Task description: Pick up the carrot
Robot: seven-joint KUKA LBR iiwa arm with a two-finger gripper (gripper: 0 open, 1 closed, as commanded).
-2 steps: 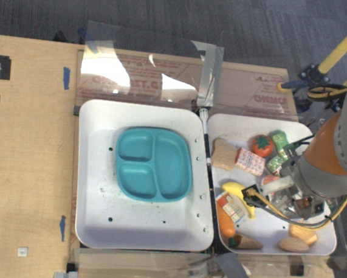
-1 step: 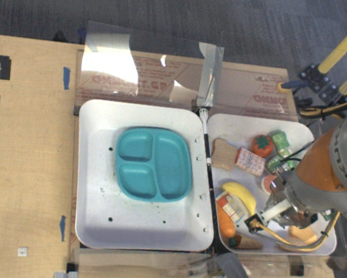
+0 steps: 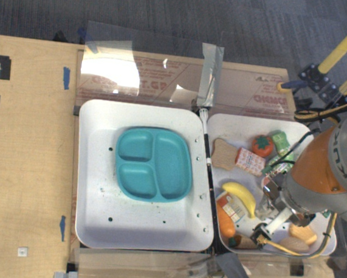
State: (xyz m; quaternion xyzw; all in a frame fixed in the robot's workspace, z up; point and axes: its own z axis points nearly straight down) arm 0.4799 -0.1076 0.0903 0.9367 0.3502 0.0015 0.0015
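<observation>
We're on approach: jaws low near the front edge of the right bin, just beside the carrot. We can't tell whether they're released or clenched. Next we centre over the carrot.

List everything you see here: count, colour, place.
left bin: one, white, bench left
right bin: one, white, beside it
plate: one, teal, left bin
carrot: one, orange, right bin, front left
banana: one, yellow, right bin, middle
tomato: one, red, right bin, back
green item: one, green, right of tomato
packet: one, pink, beside tomato
slice: one, brown, right bin, back left
block: one, tan, right bin, front right
arm: one, grey and orange, over right bin
tool: one, metallic, right of banana
</observation>
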